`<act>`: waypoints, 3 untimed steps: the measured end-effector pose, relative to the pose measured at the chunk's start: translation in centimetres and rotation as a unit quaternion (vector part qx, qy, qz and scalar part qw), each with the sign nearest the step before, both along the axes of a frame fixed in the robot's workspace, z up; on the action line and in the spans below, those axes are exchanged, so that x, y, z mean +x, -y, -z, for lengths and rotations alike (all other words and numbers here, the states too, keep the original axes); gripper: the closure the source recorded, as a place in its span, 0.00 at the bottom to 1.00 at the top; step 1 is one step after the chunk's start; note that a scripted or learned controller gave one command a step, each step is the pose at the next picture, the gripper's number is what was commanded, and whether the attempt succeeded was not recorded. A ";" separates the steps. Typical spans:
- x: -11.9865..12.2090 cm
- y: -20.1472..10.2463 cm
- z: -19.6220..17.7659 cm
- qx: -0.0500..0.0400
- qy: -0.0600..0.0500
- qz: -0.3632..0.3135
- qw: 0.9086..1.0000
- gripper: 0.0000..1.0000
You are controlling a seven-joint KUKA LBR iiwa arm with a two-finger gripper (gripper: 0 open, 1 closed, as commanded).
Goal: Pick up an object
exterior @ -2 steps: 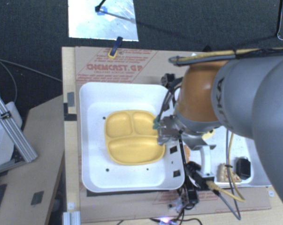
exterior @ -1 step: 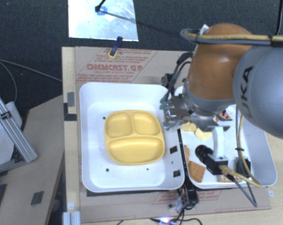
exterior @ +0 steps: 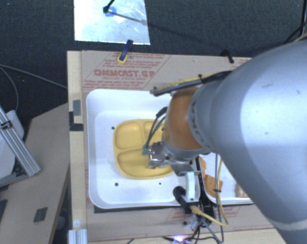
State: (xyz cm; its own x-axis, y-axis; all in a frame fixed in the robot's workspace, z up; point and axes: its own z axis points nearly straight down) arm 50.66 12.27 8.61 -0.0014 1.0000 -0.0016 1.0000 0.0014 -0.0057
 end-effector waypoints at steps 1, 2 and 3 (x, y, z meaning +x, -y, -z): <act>2.1 -8.6 -11.7 0.004 0.009 -0.006 1.000 1.00; -1.8 -9.8 -12.8 0.002 0.002 -0.003 1.000 1.00; 7.1 -6.9 -8.2 0.000 0.005 0.002 1.000 1.00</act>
State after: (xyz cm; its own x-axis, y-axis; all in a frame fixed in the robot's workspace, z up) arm 57.72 19.13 16.78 0.0028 1.0000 -0.0020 1.0000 -0.0028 0.0035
